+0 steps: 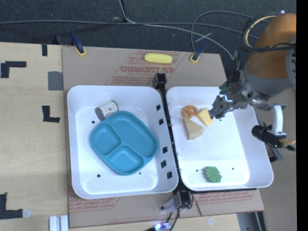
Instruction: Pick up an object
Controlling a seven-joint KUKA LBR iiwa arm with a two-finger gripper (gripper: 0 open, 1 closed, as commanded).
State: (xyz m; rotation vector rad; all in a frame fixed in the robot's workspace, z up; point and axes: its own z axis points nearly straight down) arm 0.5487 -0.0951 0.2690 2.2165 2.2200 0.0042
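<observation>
A pale wooden bench (pixel 29 143) carried a sheet of brown cardboard (pixel 130 69), on which two shallow white bins stood side by side, with dark carpet behind. The arm (pixel 269 47), grey with an orange band, reached in from the right and hung its gripper (pixel 220 109) over the upper part of the right bin (pixel 240 148). Whether the gripper was apart or together could not be told from this view, since the dark tip was too small and too blurred.

The nearest candidate was a yellow wedge (pixel 206 116), which lay just to the left of the tip and slightly below it in the frame, and appeared to touch or nearly touch it; contact could not be confirmed. Its long axis ran diagonally, from upper left to lower right. Against it on the left lay a tan wedge (pixel 193 129), and just above that an orange ring (pixel 189 111). The three pieces formed a tight cluster, so a grasp on one would probably disturb the others. A green knobbly piece (pixel 211 174) lay well apart, near the front wall of the same bin.

The left bin (pixel 82 172) held a blue divided tray (pixel 124 142), with a small cup (pixel 107 109) on its side at the tray's upper left corner. A yellow object (pixel 158 58) rested on the cardboard behind the bins.
</observation>
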